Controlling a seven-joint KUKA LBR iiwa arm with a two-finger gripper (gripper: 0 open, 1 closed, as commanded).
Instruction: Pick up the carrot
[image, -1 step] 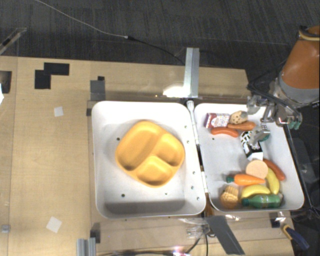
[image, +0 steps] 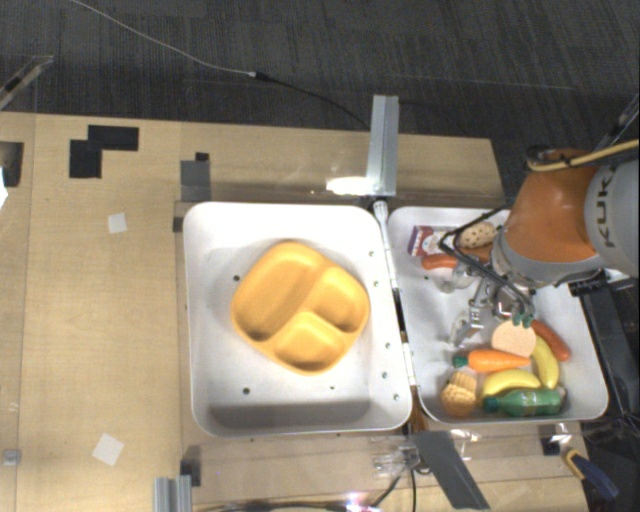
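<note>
The left bin (image: 200, 400) holds a yellow sectioned plate (image: 300, 303). In the right bin (image: 595, 400), lower right of the frame, the carrot (image: 497, 359) lies among toy foods beside a banana (image: 511, 381). The gripper (image: 482, 312) hangs just above it, its grasp too blurred to tell.

Even overhead light, soft shadows, glare on the bench (image: 345, 185).

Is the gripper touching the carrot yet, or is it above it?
Cannot tell. In the camera view the gripper sits just above the carrot at its left end, but the slanted angle and cluttered toys hide any contact or gap.
</note>
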